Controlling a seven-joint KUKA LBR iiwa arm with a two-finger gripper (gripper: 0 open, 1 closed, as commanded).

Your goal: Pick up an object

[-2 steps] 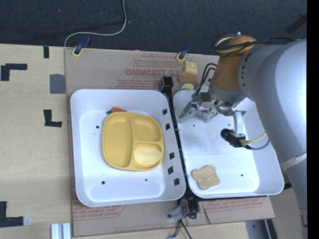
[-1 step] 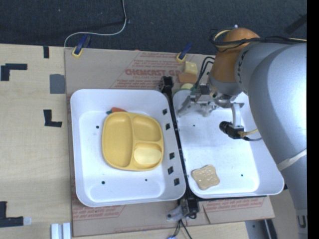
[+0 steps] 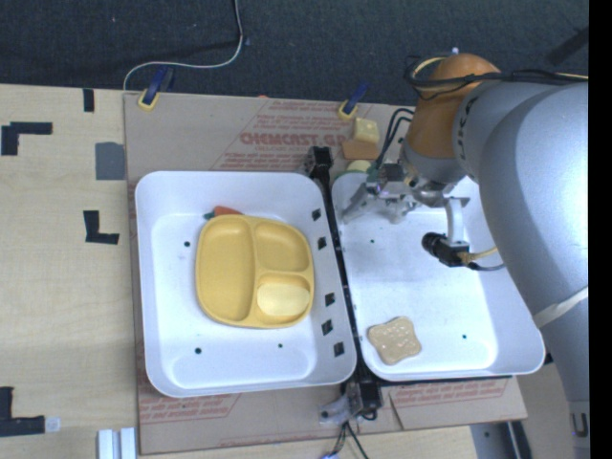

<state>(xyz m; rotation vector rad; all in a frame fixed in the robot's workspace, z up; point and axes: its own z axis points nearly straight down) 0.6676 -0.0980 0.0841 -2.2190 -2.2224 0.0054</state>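
Cracker (image 3: 395,340) in right bin (image 3: 478,352); yellow tray (image 3: 253,269) in left bin (image 3: 163,285); hand (image 3: 382,191) at right bin's far edge, grip indiscernible.

I see two white bins (image 3: 163,285) of smooth, slightly glossy plastic. The yellow divided plate (image 3: 251,268) looks like matt plastic. The tan waffle-like piece (image 3: 395,340) has a rough, pitted surface. The bench (image 3: 57,304) is pale wood grain under printed brown cardboard (image 3: 258,142). The arm (image 3: 535,180) shell is smooth satin grey.

Divided plate (image 3: 253,271) in the left bin (image 3: 158,285) — cracker (image 3: 395,340) in the right bin (image 3: 478,342), near its front edge.
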